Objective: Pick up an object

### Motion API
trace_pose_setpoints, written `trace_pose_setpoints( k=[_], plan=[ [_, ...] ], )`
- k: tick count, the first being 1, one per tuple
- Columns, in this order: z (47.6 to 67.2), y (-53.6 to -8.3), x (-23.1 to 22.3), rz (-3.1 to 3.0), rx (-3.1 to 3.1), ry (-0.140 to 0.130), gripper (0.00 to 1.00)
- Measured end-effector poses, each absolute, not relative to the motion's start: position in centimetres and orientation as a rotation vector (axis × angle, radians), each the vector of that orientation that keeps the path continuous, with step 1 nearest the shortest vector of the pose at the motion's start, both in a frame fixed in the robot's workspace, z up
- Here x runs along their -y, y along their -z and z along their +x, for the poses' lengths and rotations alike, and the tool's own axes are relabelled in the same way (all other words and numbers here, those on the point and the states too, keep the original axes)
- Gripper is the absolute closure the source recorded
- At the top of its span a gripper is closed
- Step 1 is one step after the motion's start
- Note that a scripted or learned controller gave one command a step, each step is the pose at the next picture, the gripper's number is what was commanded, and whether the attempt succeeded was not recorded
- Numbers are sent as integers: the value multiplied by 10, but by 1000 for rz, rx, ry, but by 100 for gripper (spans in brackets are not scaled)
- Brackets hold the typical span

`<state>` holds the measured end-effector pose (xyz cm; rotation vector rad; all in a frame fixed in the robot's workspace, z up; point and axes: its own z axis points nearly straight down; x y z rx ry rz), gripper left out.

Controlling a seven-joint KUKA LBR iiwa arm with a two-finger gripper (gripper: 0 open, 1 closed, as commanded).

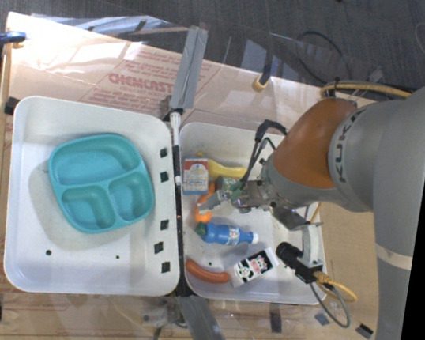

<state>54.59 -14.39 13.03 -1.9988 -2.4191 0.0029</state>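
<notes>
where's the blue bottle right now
The blue bottle lies on its side in the right bin, near its middle, just below the gripper and above the sausage.

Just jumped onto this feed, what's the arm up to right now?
The arm's gripper is down in the right bin, working among a clutter of small items: a blue bottle, a sausage, a black-and-white carton, a yellow piece and a small box. Nothing is visibly caught between its fingers, so no pick is confirmed. The left bin holds a teal divided plate, untouched.
</notes>
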Motion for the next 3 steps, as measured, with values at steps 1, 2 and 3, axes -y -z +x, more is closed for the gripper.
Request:
trace_pose_setpoints(
  k=[1,2,3],
  plan=[
    [553,-92,131,-2058,2370,-2,0],
    [553,-102,131,-2053,2373,-4,100],
    [559,-221,99,-2038,2392,1,100]
  ],
)
